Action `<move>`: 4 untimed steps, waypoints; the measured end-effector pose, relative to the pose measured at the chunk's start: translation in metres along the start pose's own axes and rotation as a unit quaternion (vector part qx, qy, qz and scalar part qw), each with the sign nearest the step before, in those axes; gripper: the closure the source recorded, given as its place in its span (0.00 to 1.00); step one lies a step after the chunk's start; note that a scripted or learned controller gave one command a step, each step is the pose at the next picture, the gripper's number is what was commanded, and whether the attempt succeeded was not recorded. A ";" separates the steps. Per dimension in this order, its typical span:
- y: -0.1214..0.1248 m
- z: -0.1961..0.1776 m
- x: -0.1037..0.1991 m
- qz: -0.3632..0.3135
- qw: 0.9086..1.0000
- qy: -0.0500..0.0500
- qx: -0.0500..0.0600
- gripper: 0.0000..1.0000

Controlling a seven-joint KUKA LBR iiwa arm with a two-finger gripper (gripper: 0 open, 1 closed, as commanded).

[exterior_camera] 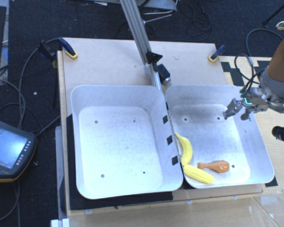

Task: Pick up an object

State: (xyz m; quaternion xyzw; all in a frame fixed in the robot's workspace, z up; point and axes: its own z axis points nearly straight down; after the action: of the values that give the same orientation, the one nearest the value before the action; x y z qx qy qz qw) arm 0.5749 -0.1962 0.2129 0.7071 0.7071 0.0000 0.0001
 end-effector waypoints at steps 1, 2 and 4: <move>0.000 0.000 0.000 0.000 1.000 0.000 0.000 0.00; 0.001 0.060 -0.006 0.000 1.000 0.001 0.002 0.00; 0.001 0.100 -0.006 0.000 1.000 0.000 0.000 1.00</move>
State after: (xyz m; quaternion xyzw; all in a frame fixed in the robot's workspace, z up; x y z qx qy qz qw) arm 0.5762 -0.2022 0.1127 0.7070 0.7072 0.0000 0.0002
